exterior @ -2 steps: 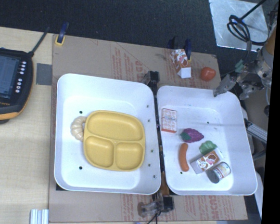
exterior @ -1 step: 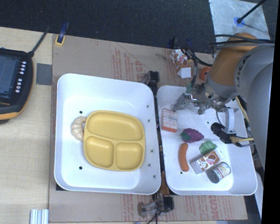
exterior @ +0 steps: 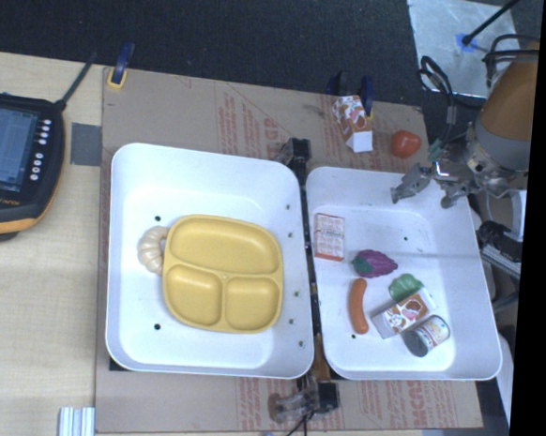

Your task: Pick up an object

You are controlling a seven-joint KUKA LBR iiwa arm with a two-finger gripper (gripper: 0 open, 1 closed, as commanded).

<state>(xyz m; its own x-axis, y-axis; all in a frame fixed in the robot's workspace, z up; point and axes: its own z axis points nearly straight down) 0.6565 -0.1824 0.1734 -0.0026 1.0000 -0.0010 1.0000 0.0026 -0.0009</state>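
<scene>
In the right bin (exterior: 468, 369), close to its near right corner, lies a small can (exterior: 428, 335) on its side, and it touches a small carton (exterior: 402, 315) with a red and white print. A green piece (exterior: 405, 288) rests just behind the carton. To the left of these lies an orange sausage-like toy (exterior: 358, 306), and a little farther a purple object (exterior: 374, 263). A flat red and white packet (exterior: 329, 237) lies near the left wall of this bin.

The left bin (exterior: 123, 332) carries a yellow divided tray (exterior: 222, 272) in its middle, and a pale round object (exterior: 151, 247) touches the left side of the tray.

At the far right corner of the right bin hangs the gripper (exterior: 429, 185), above the rim of the bin. Its fingers are spread apart and nothing is between them. It is well apart from all the objects in the bin.

Behind the bins, on the bench (exterior: 21, 315), stand a small box (exterior: 353, 121) and a red ball-like thing (exterior: 405, 143). A black and orange control pendant (exterior: 14, 166) lies at the left edge of the bench.
</scene>
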